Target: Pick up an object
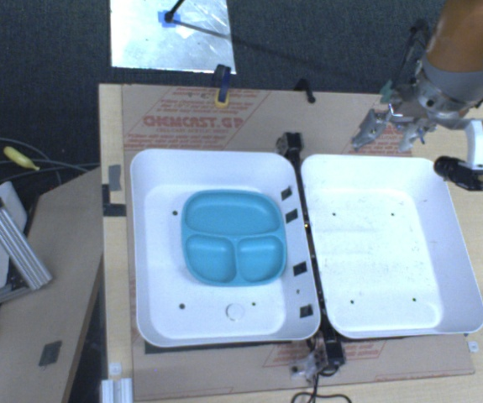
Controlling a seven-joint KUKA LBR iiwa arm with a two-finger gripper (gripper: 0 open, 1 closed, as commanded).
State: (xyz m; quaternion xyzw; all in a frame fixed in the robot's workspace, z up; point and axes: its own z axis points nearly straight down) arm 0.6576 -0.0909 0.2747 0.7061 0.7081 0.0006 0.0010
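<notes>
Two white bins lie side by side. The left bin (153,225) holds one blue divided tray (231,237), flat near its middle; the right bin (392,250) sits beside it. Beyond, one gripper (390,131) hangs above the bench, fingers spread, nothing between them.

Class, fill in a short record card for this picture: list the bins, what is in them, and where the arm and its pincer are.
left bin: white, shallow, holds a blue tray
blue tray: three compartments, lying flat near the bin's middle
right bin: white, shallow, speckled floor
arm: grey with orange band, at upper right
pincer: above the cardboard just behind the right bin's far edge, holding nothing
bench cover: printed cardboard under both bins
</notes>
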